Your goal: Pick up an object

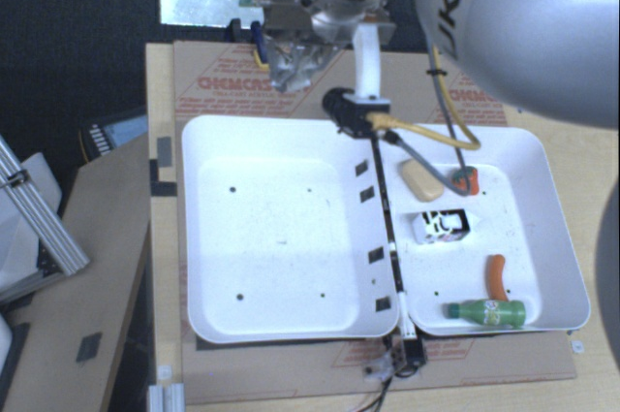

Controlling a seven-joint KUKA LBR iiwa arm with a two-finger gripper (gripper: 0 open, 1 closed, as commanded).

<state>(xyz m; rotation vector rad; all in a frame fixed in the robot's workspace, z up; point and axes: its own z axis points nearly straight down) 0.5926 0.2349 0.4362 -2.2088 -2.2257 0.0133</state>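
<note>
My gripper [294, 68] hangs under the grey wrist at the top of the view, over the cardboard just behind the left bin's [198, 236] back rim. It is blurred. Several objects lie in the right bin [554, 206]. A tan oval piece [420, 179] sits at the back, beside a small orange and green item [467, 179]. In the middle is a white and black object [444, 226]. An orange stick-shaped piece [496, 276] and a green bottle [487, 310] on its side lie near the front. All are well away from the gripper.
A black bracket with a yellow cable [426, 137] hangs over the divider between the bins and loops above the right bin's back. Black clips [373, 226] line the divider. Brown cardboard [223, 80] lies under both bins. Aluminium rails [34, 216] stand at the left.
</note>
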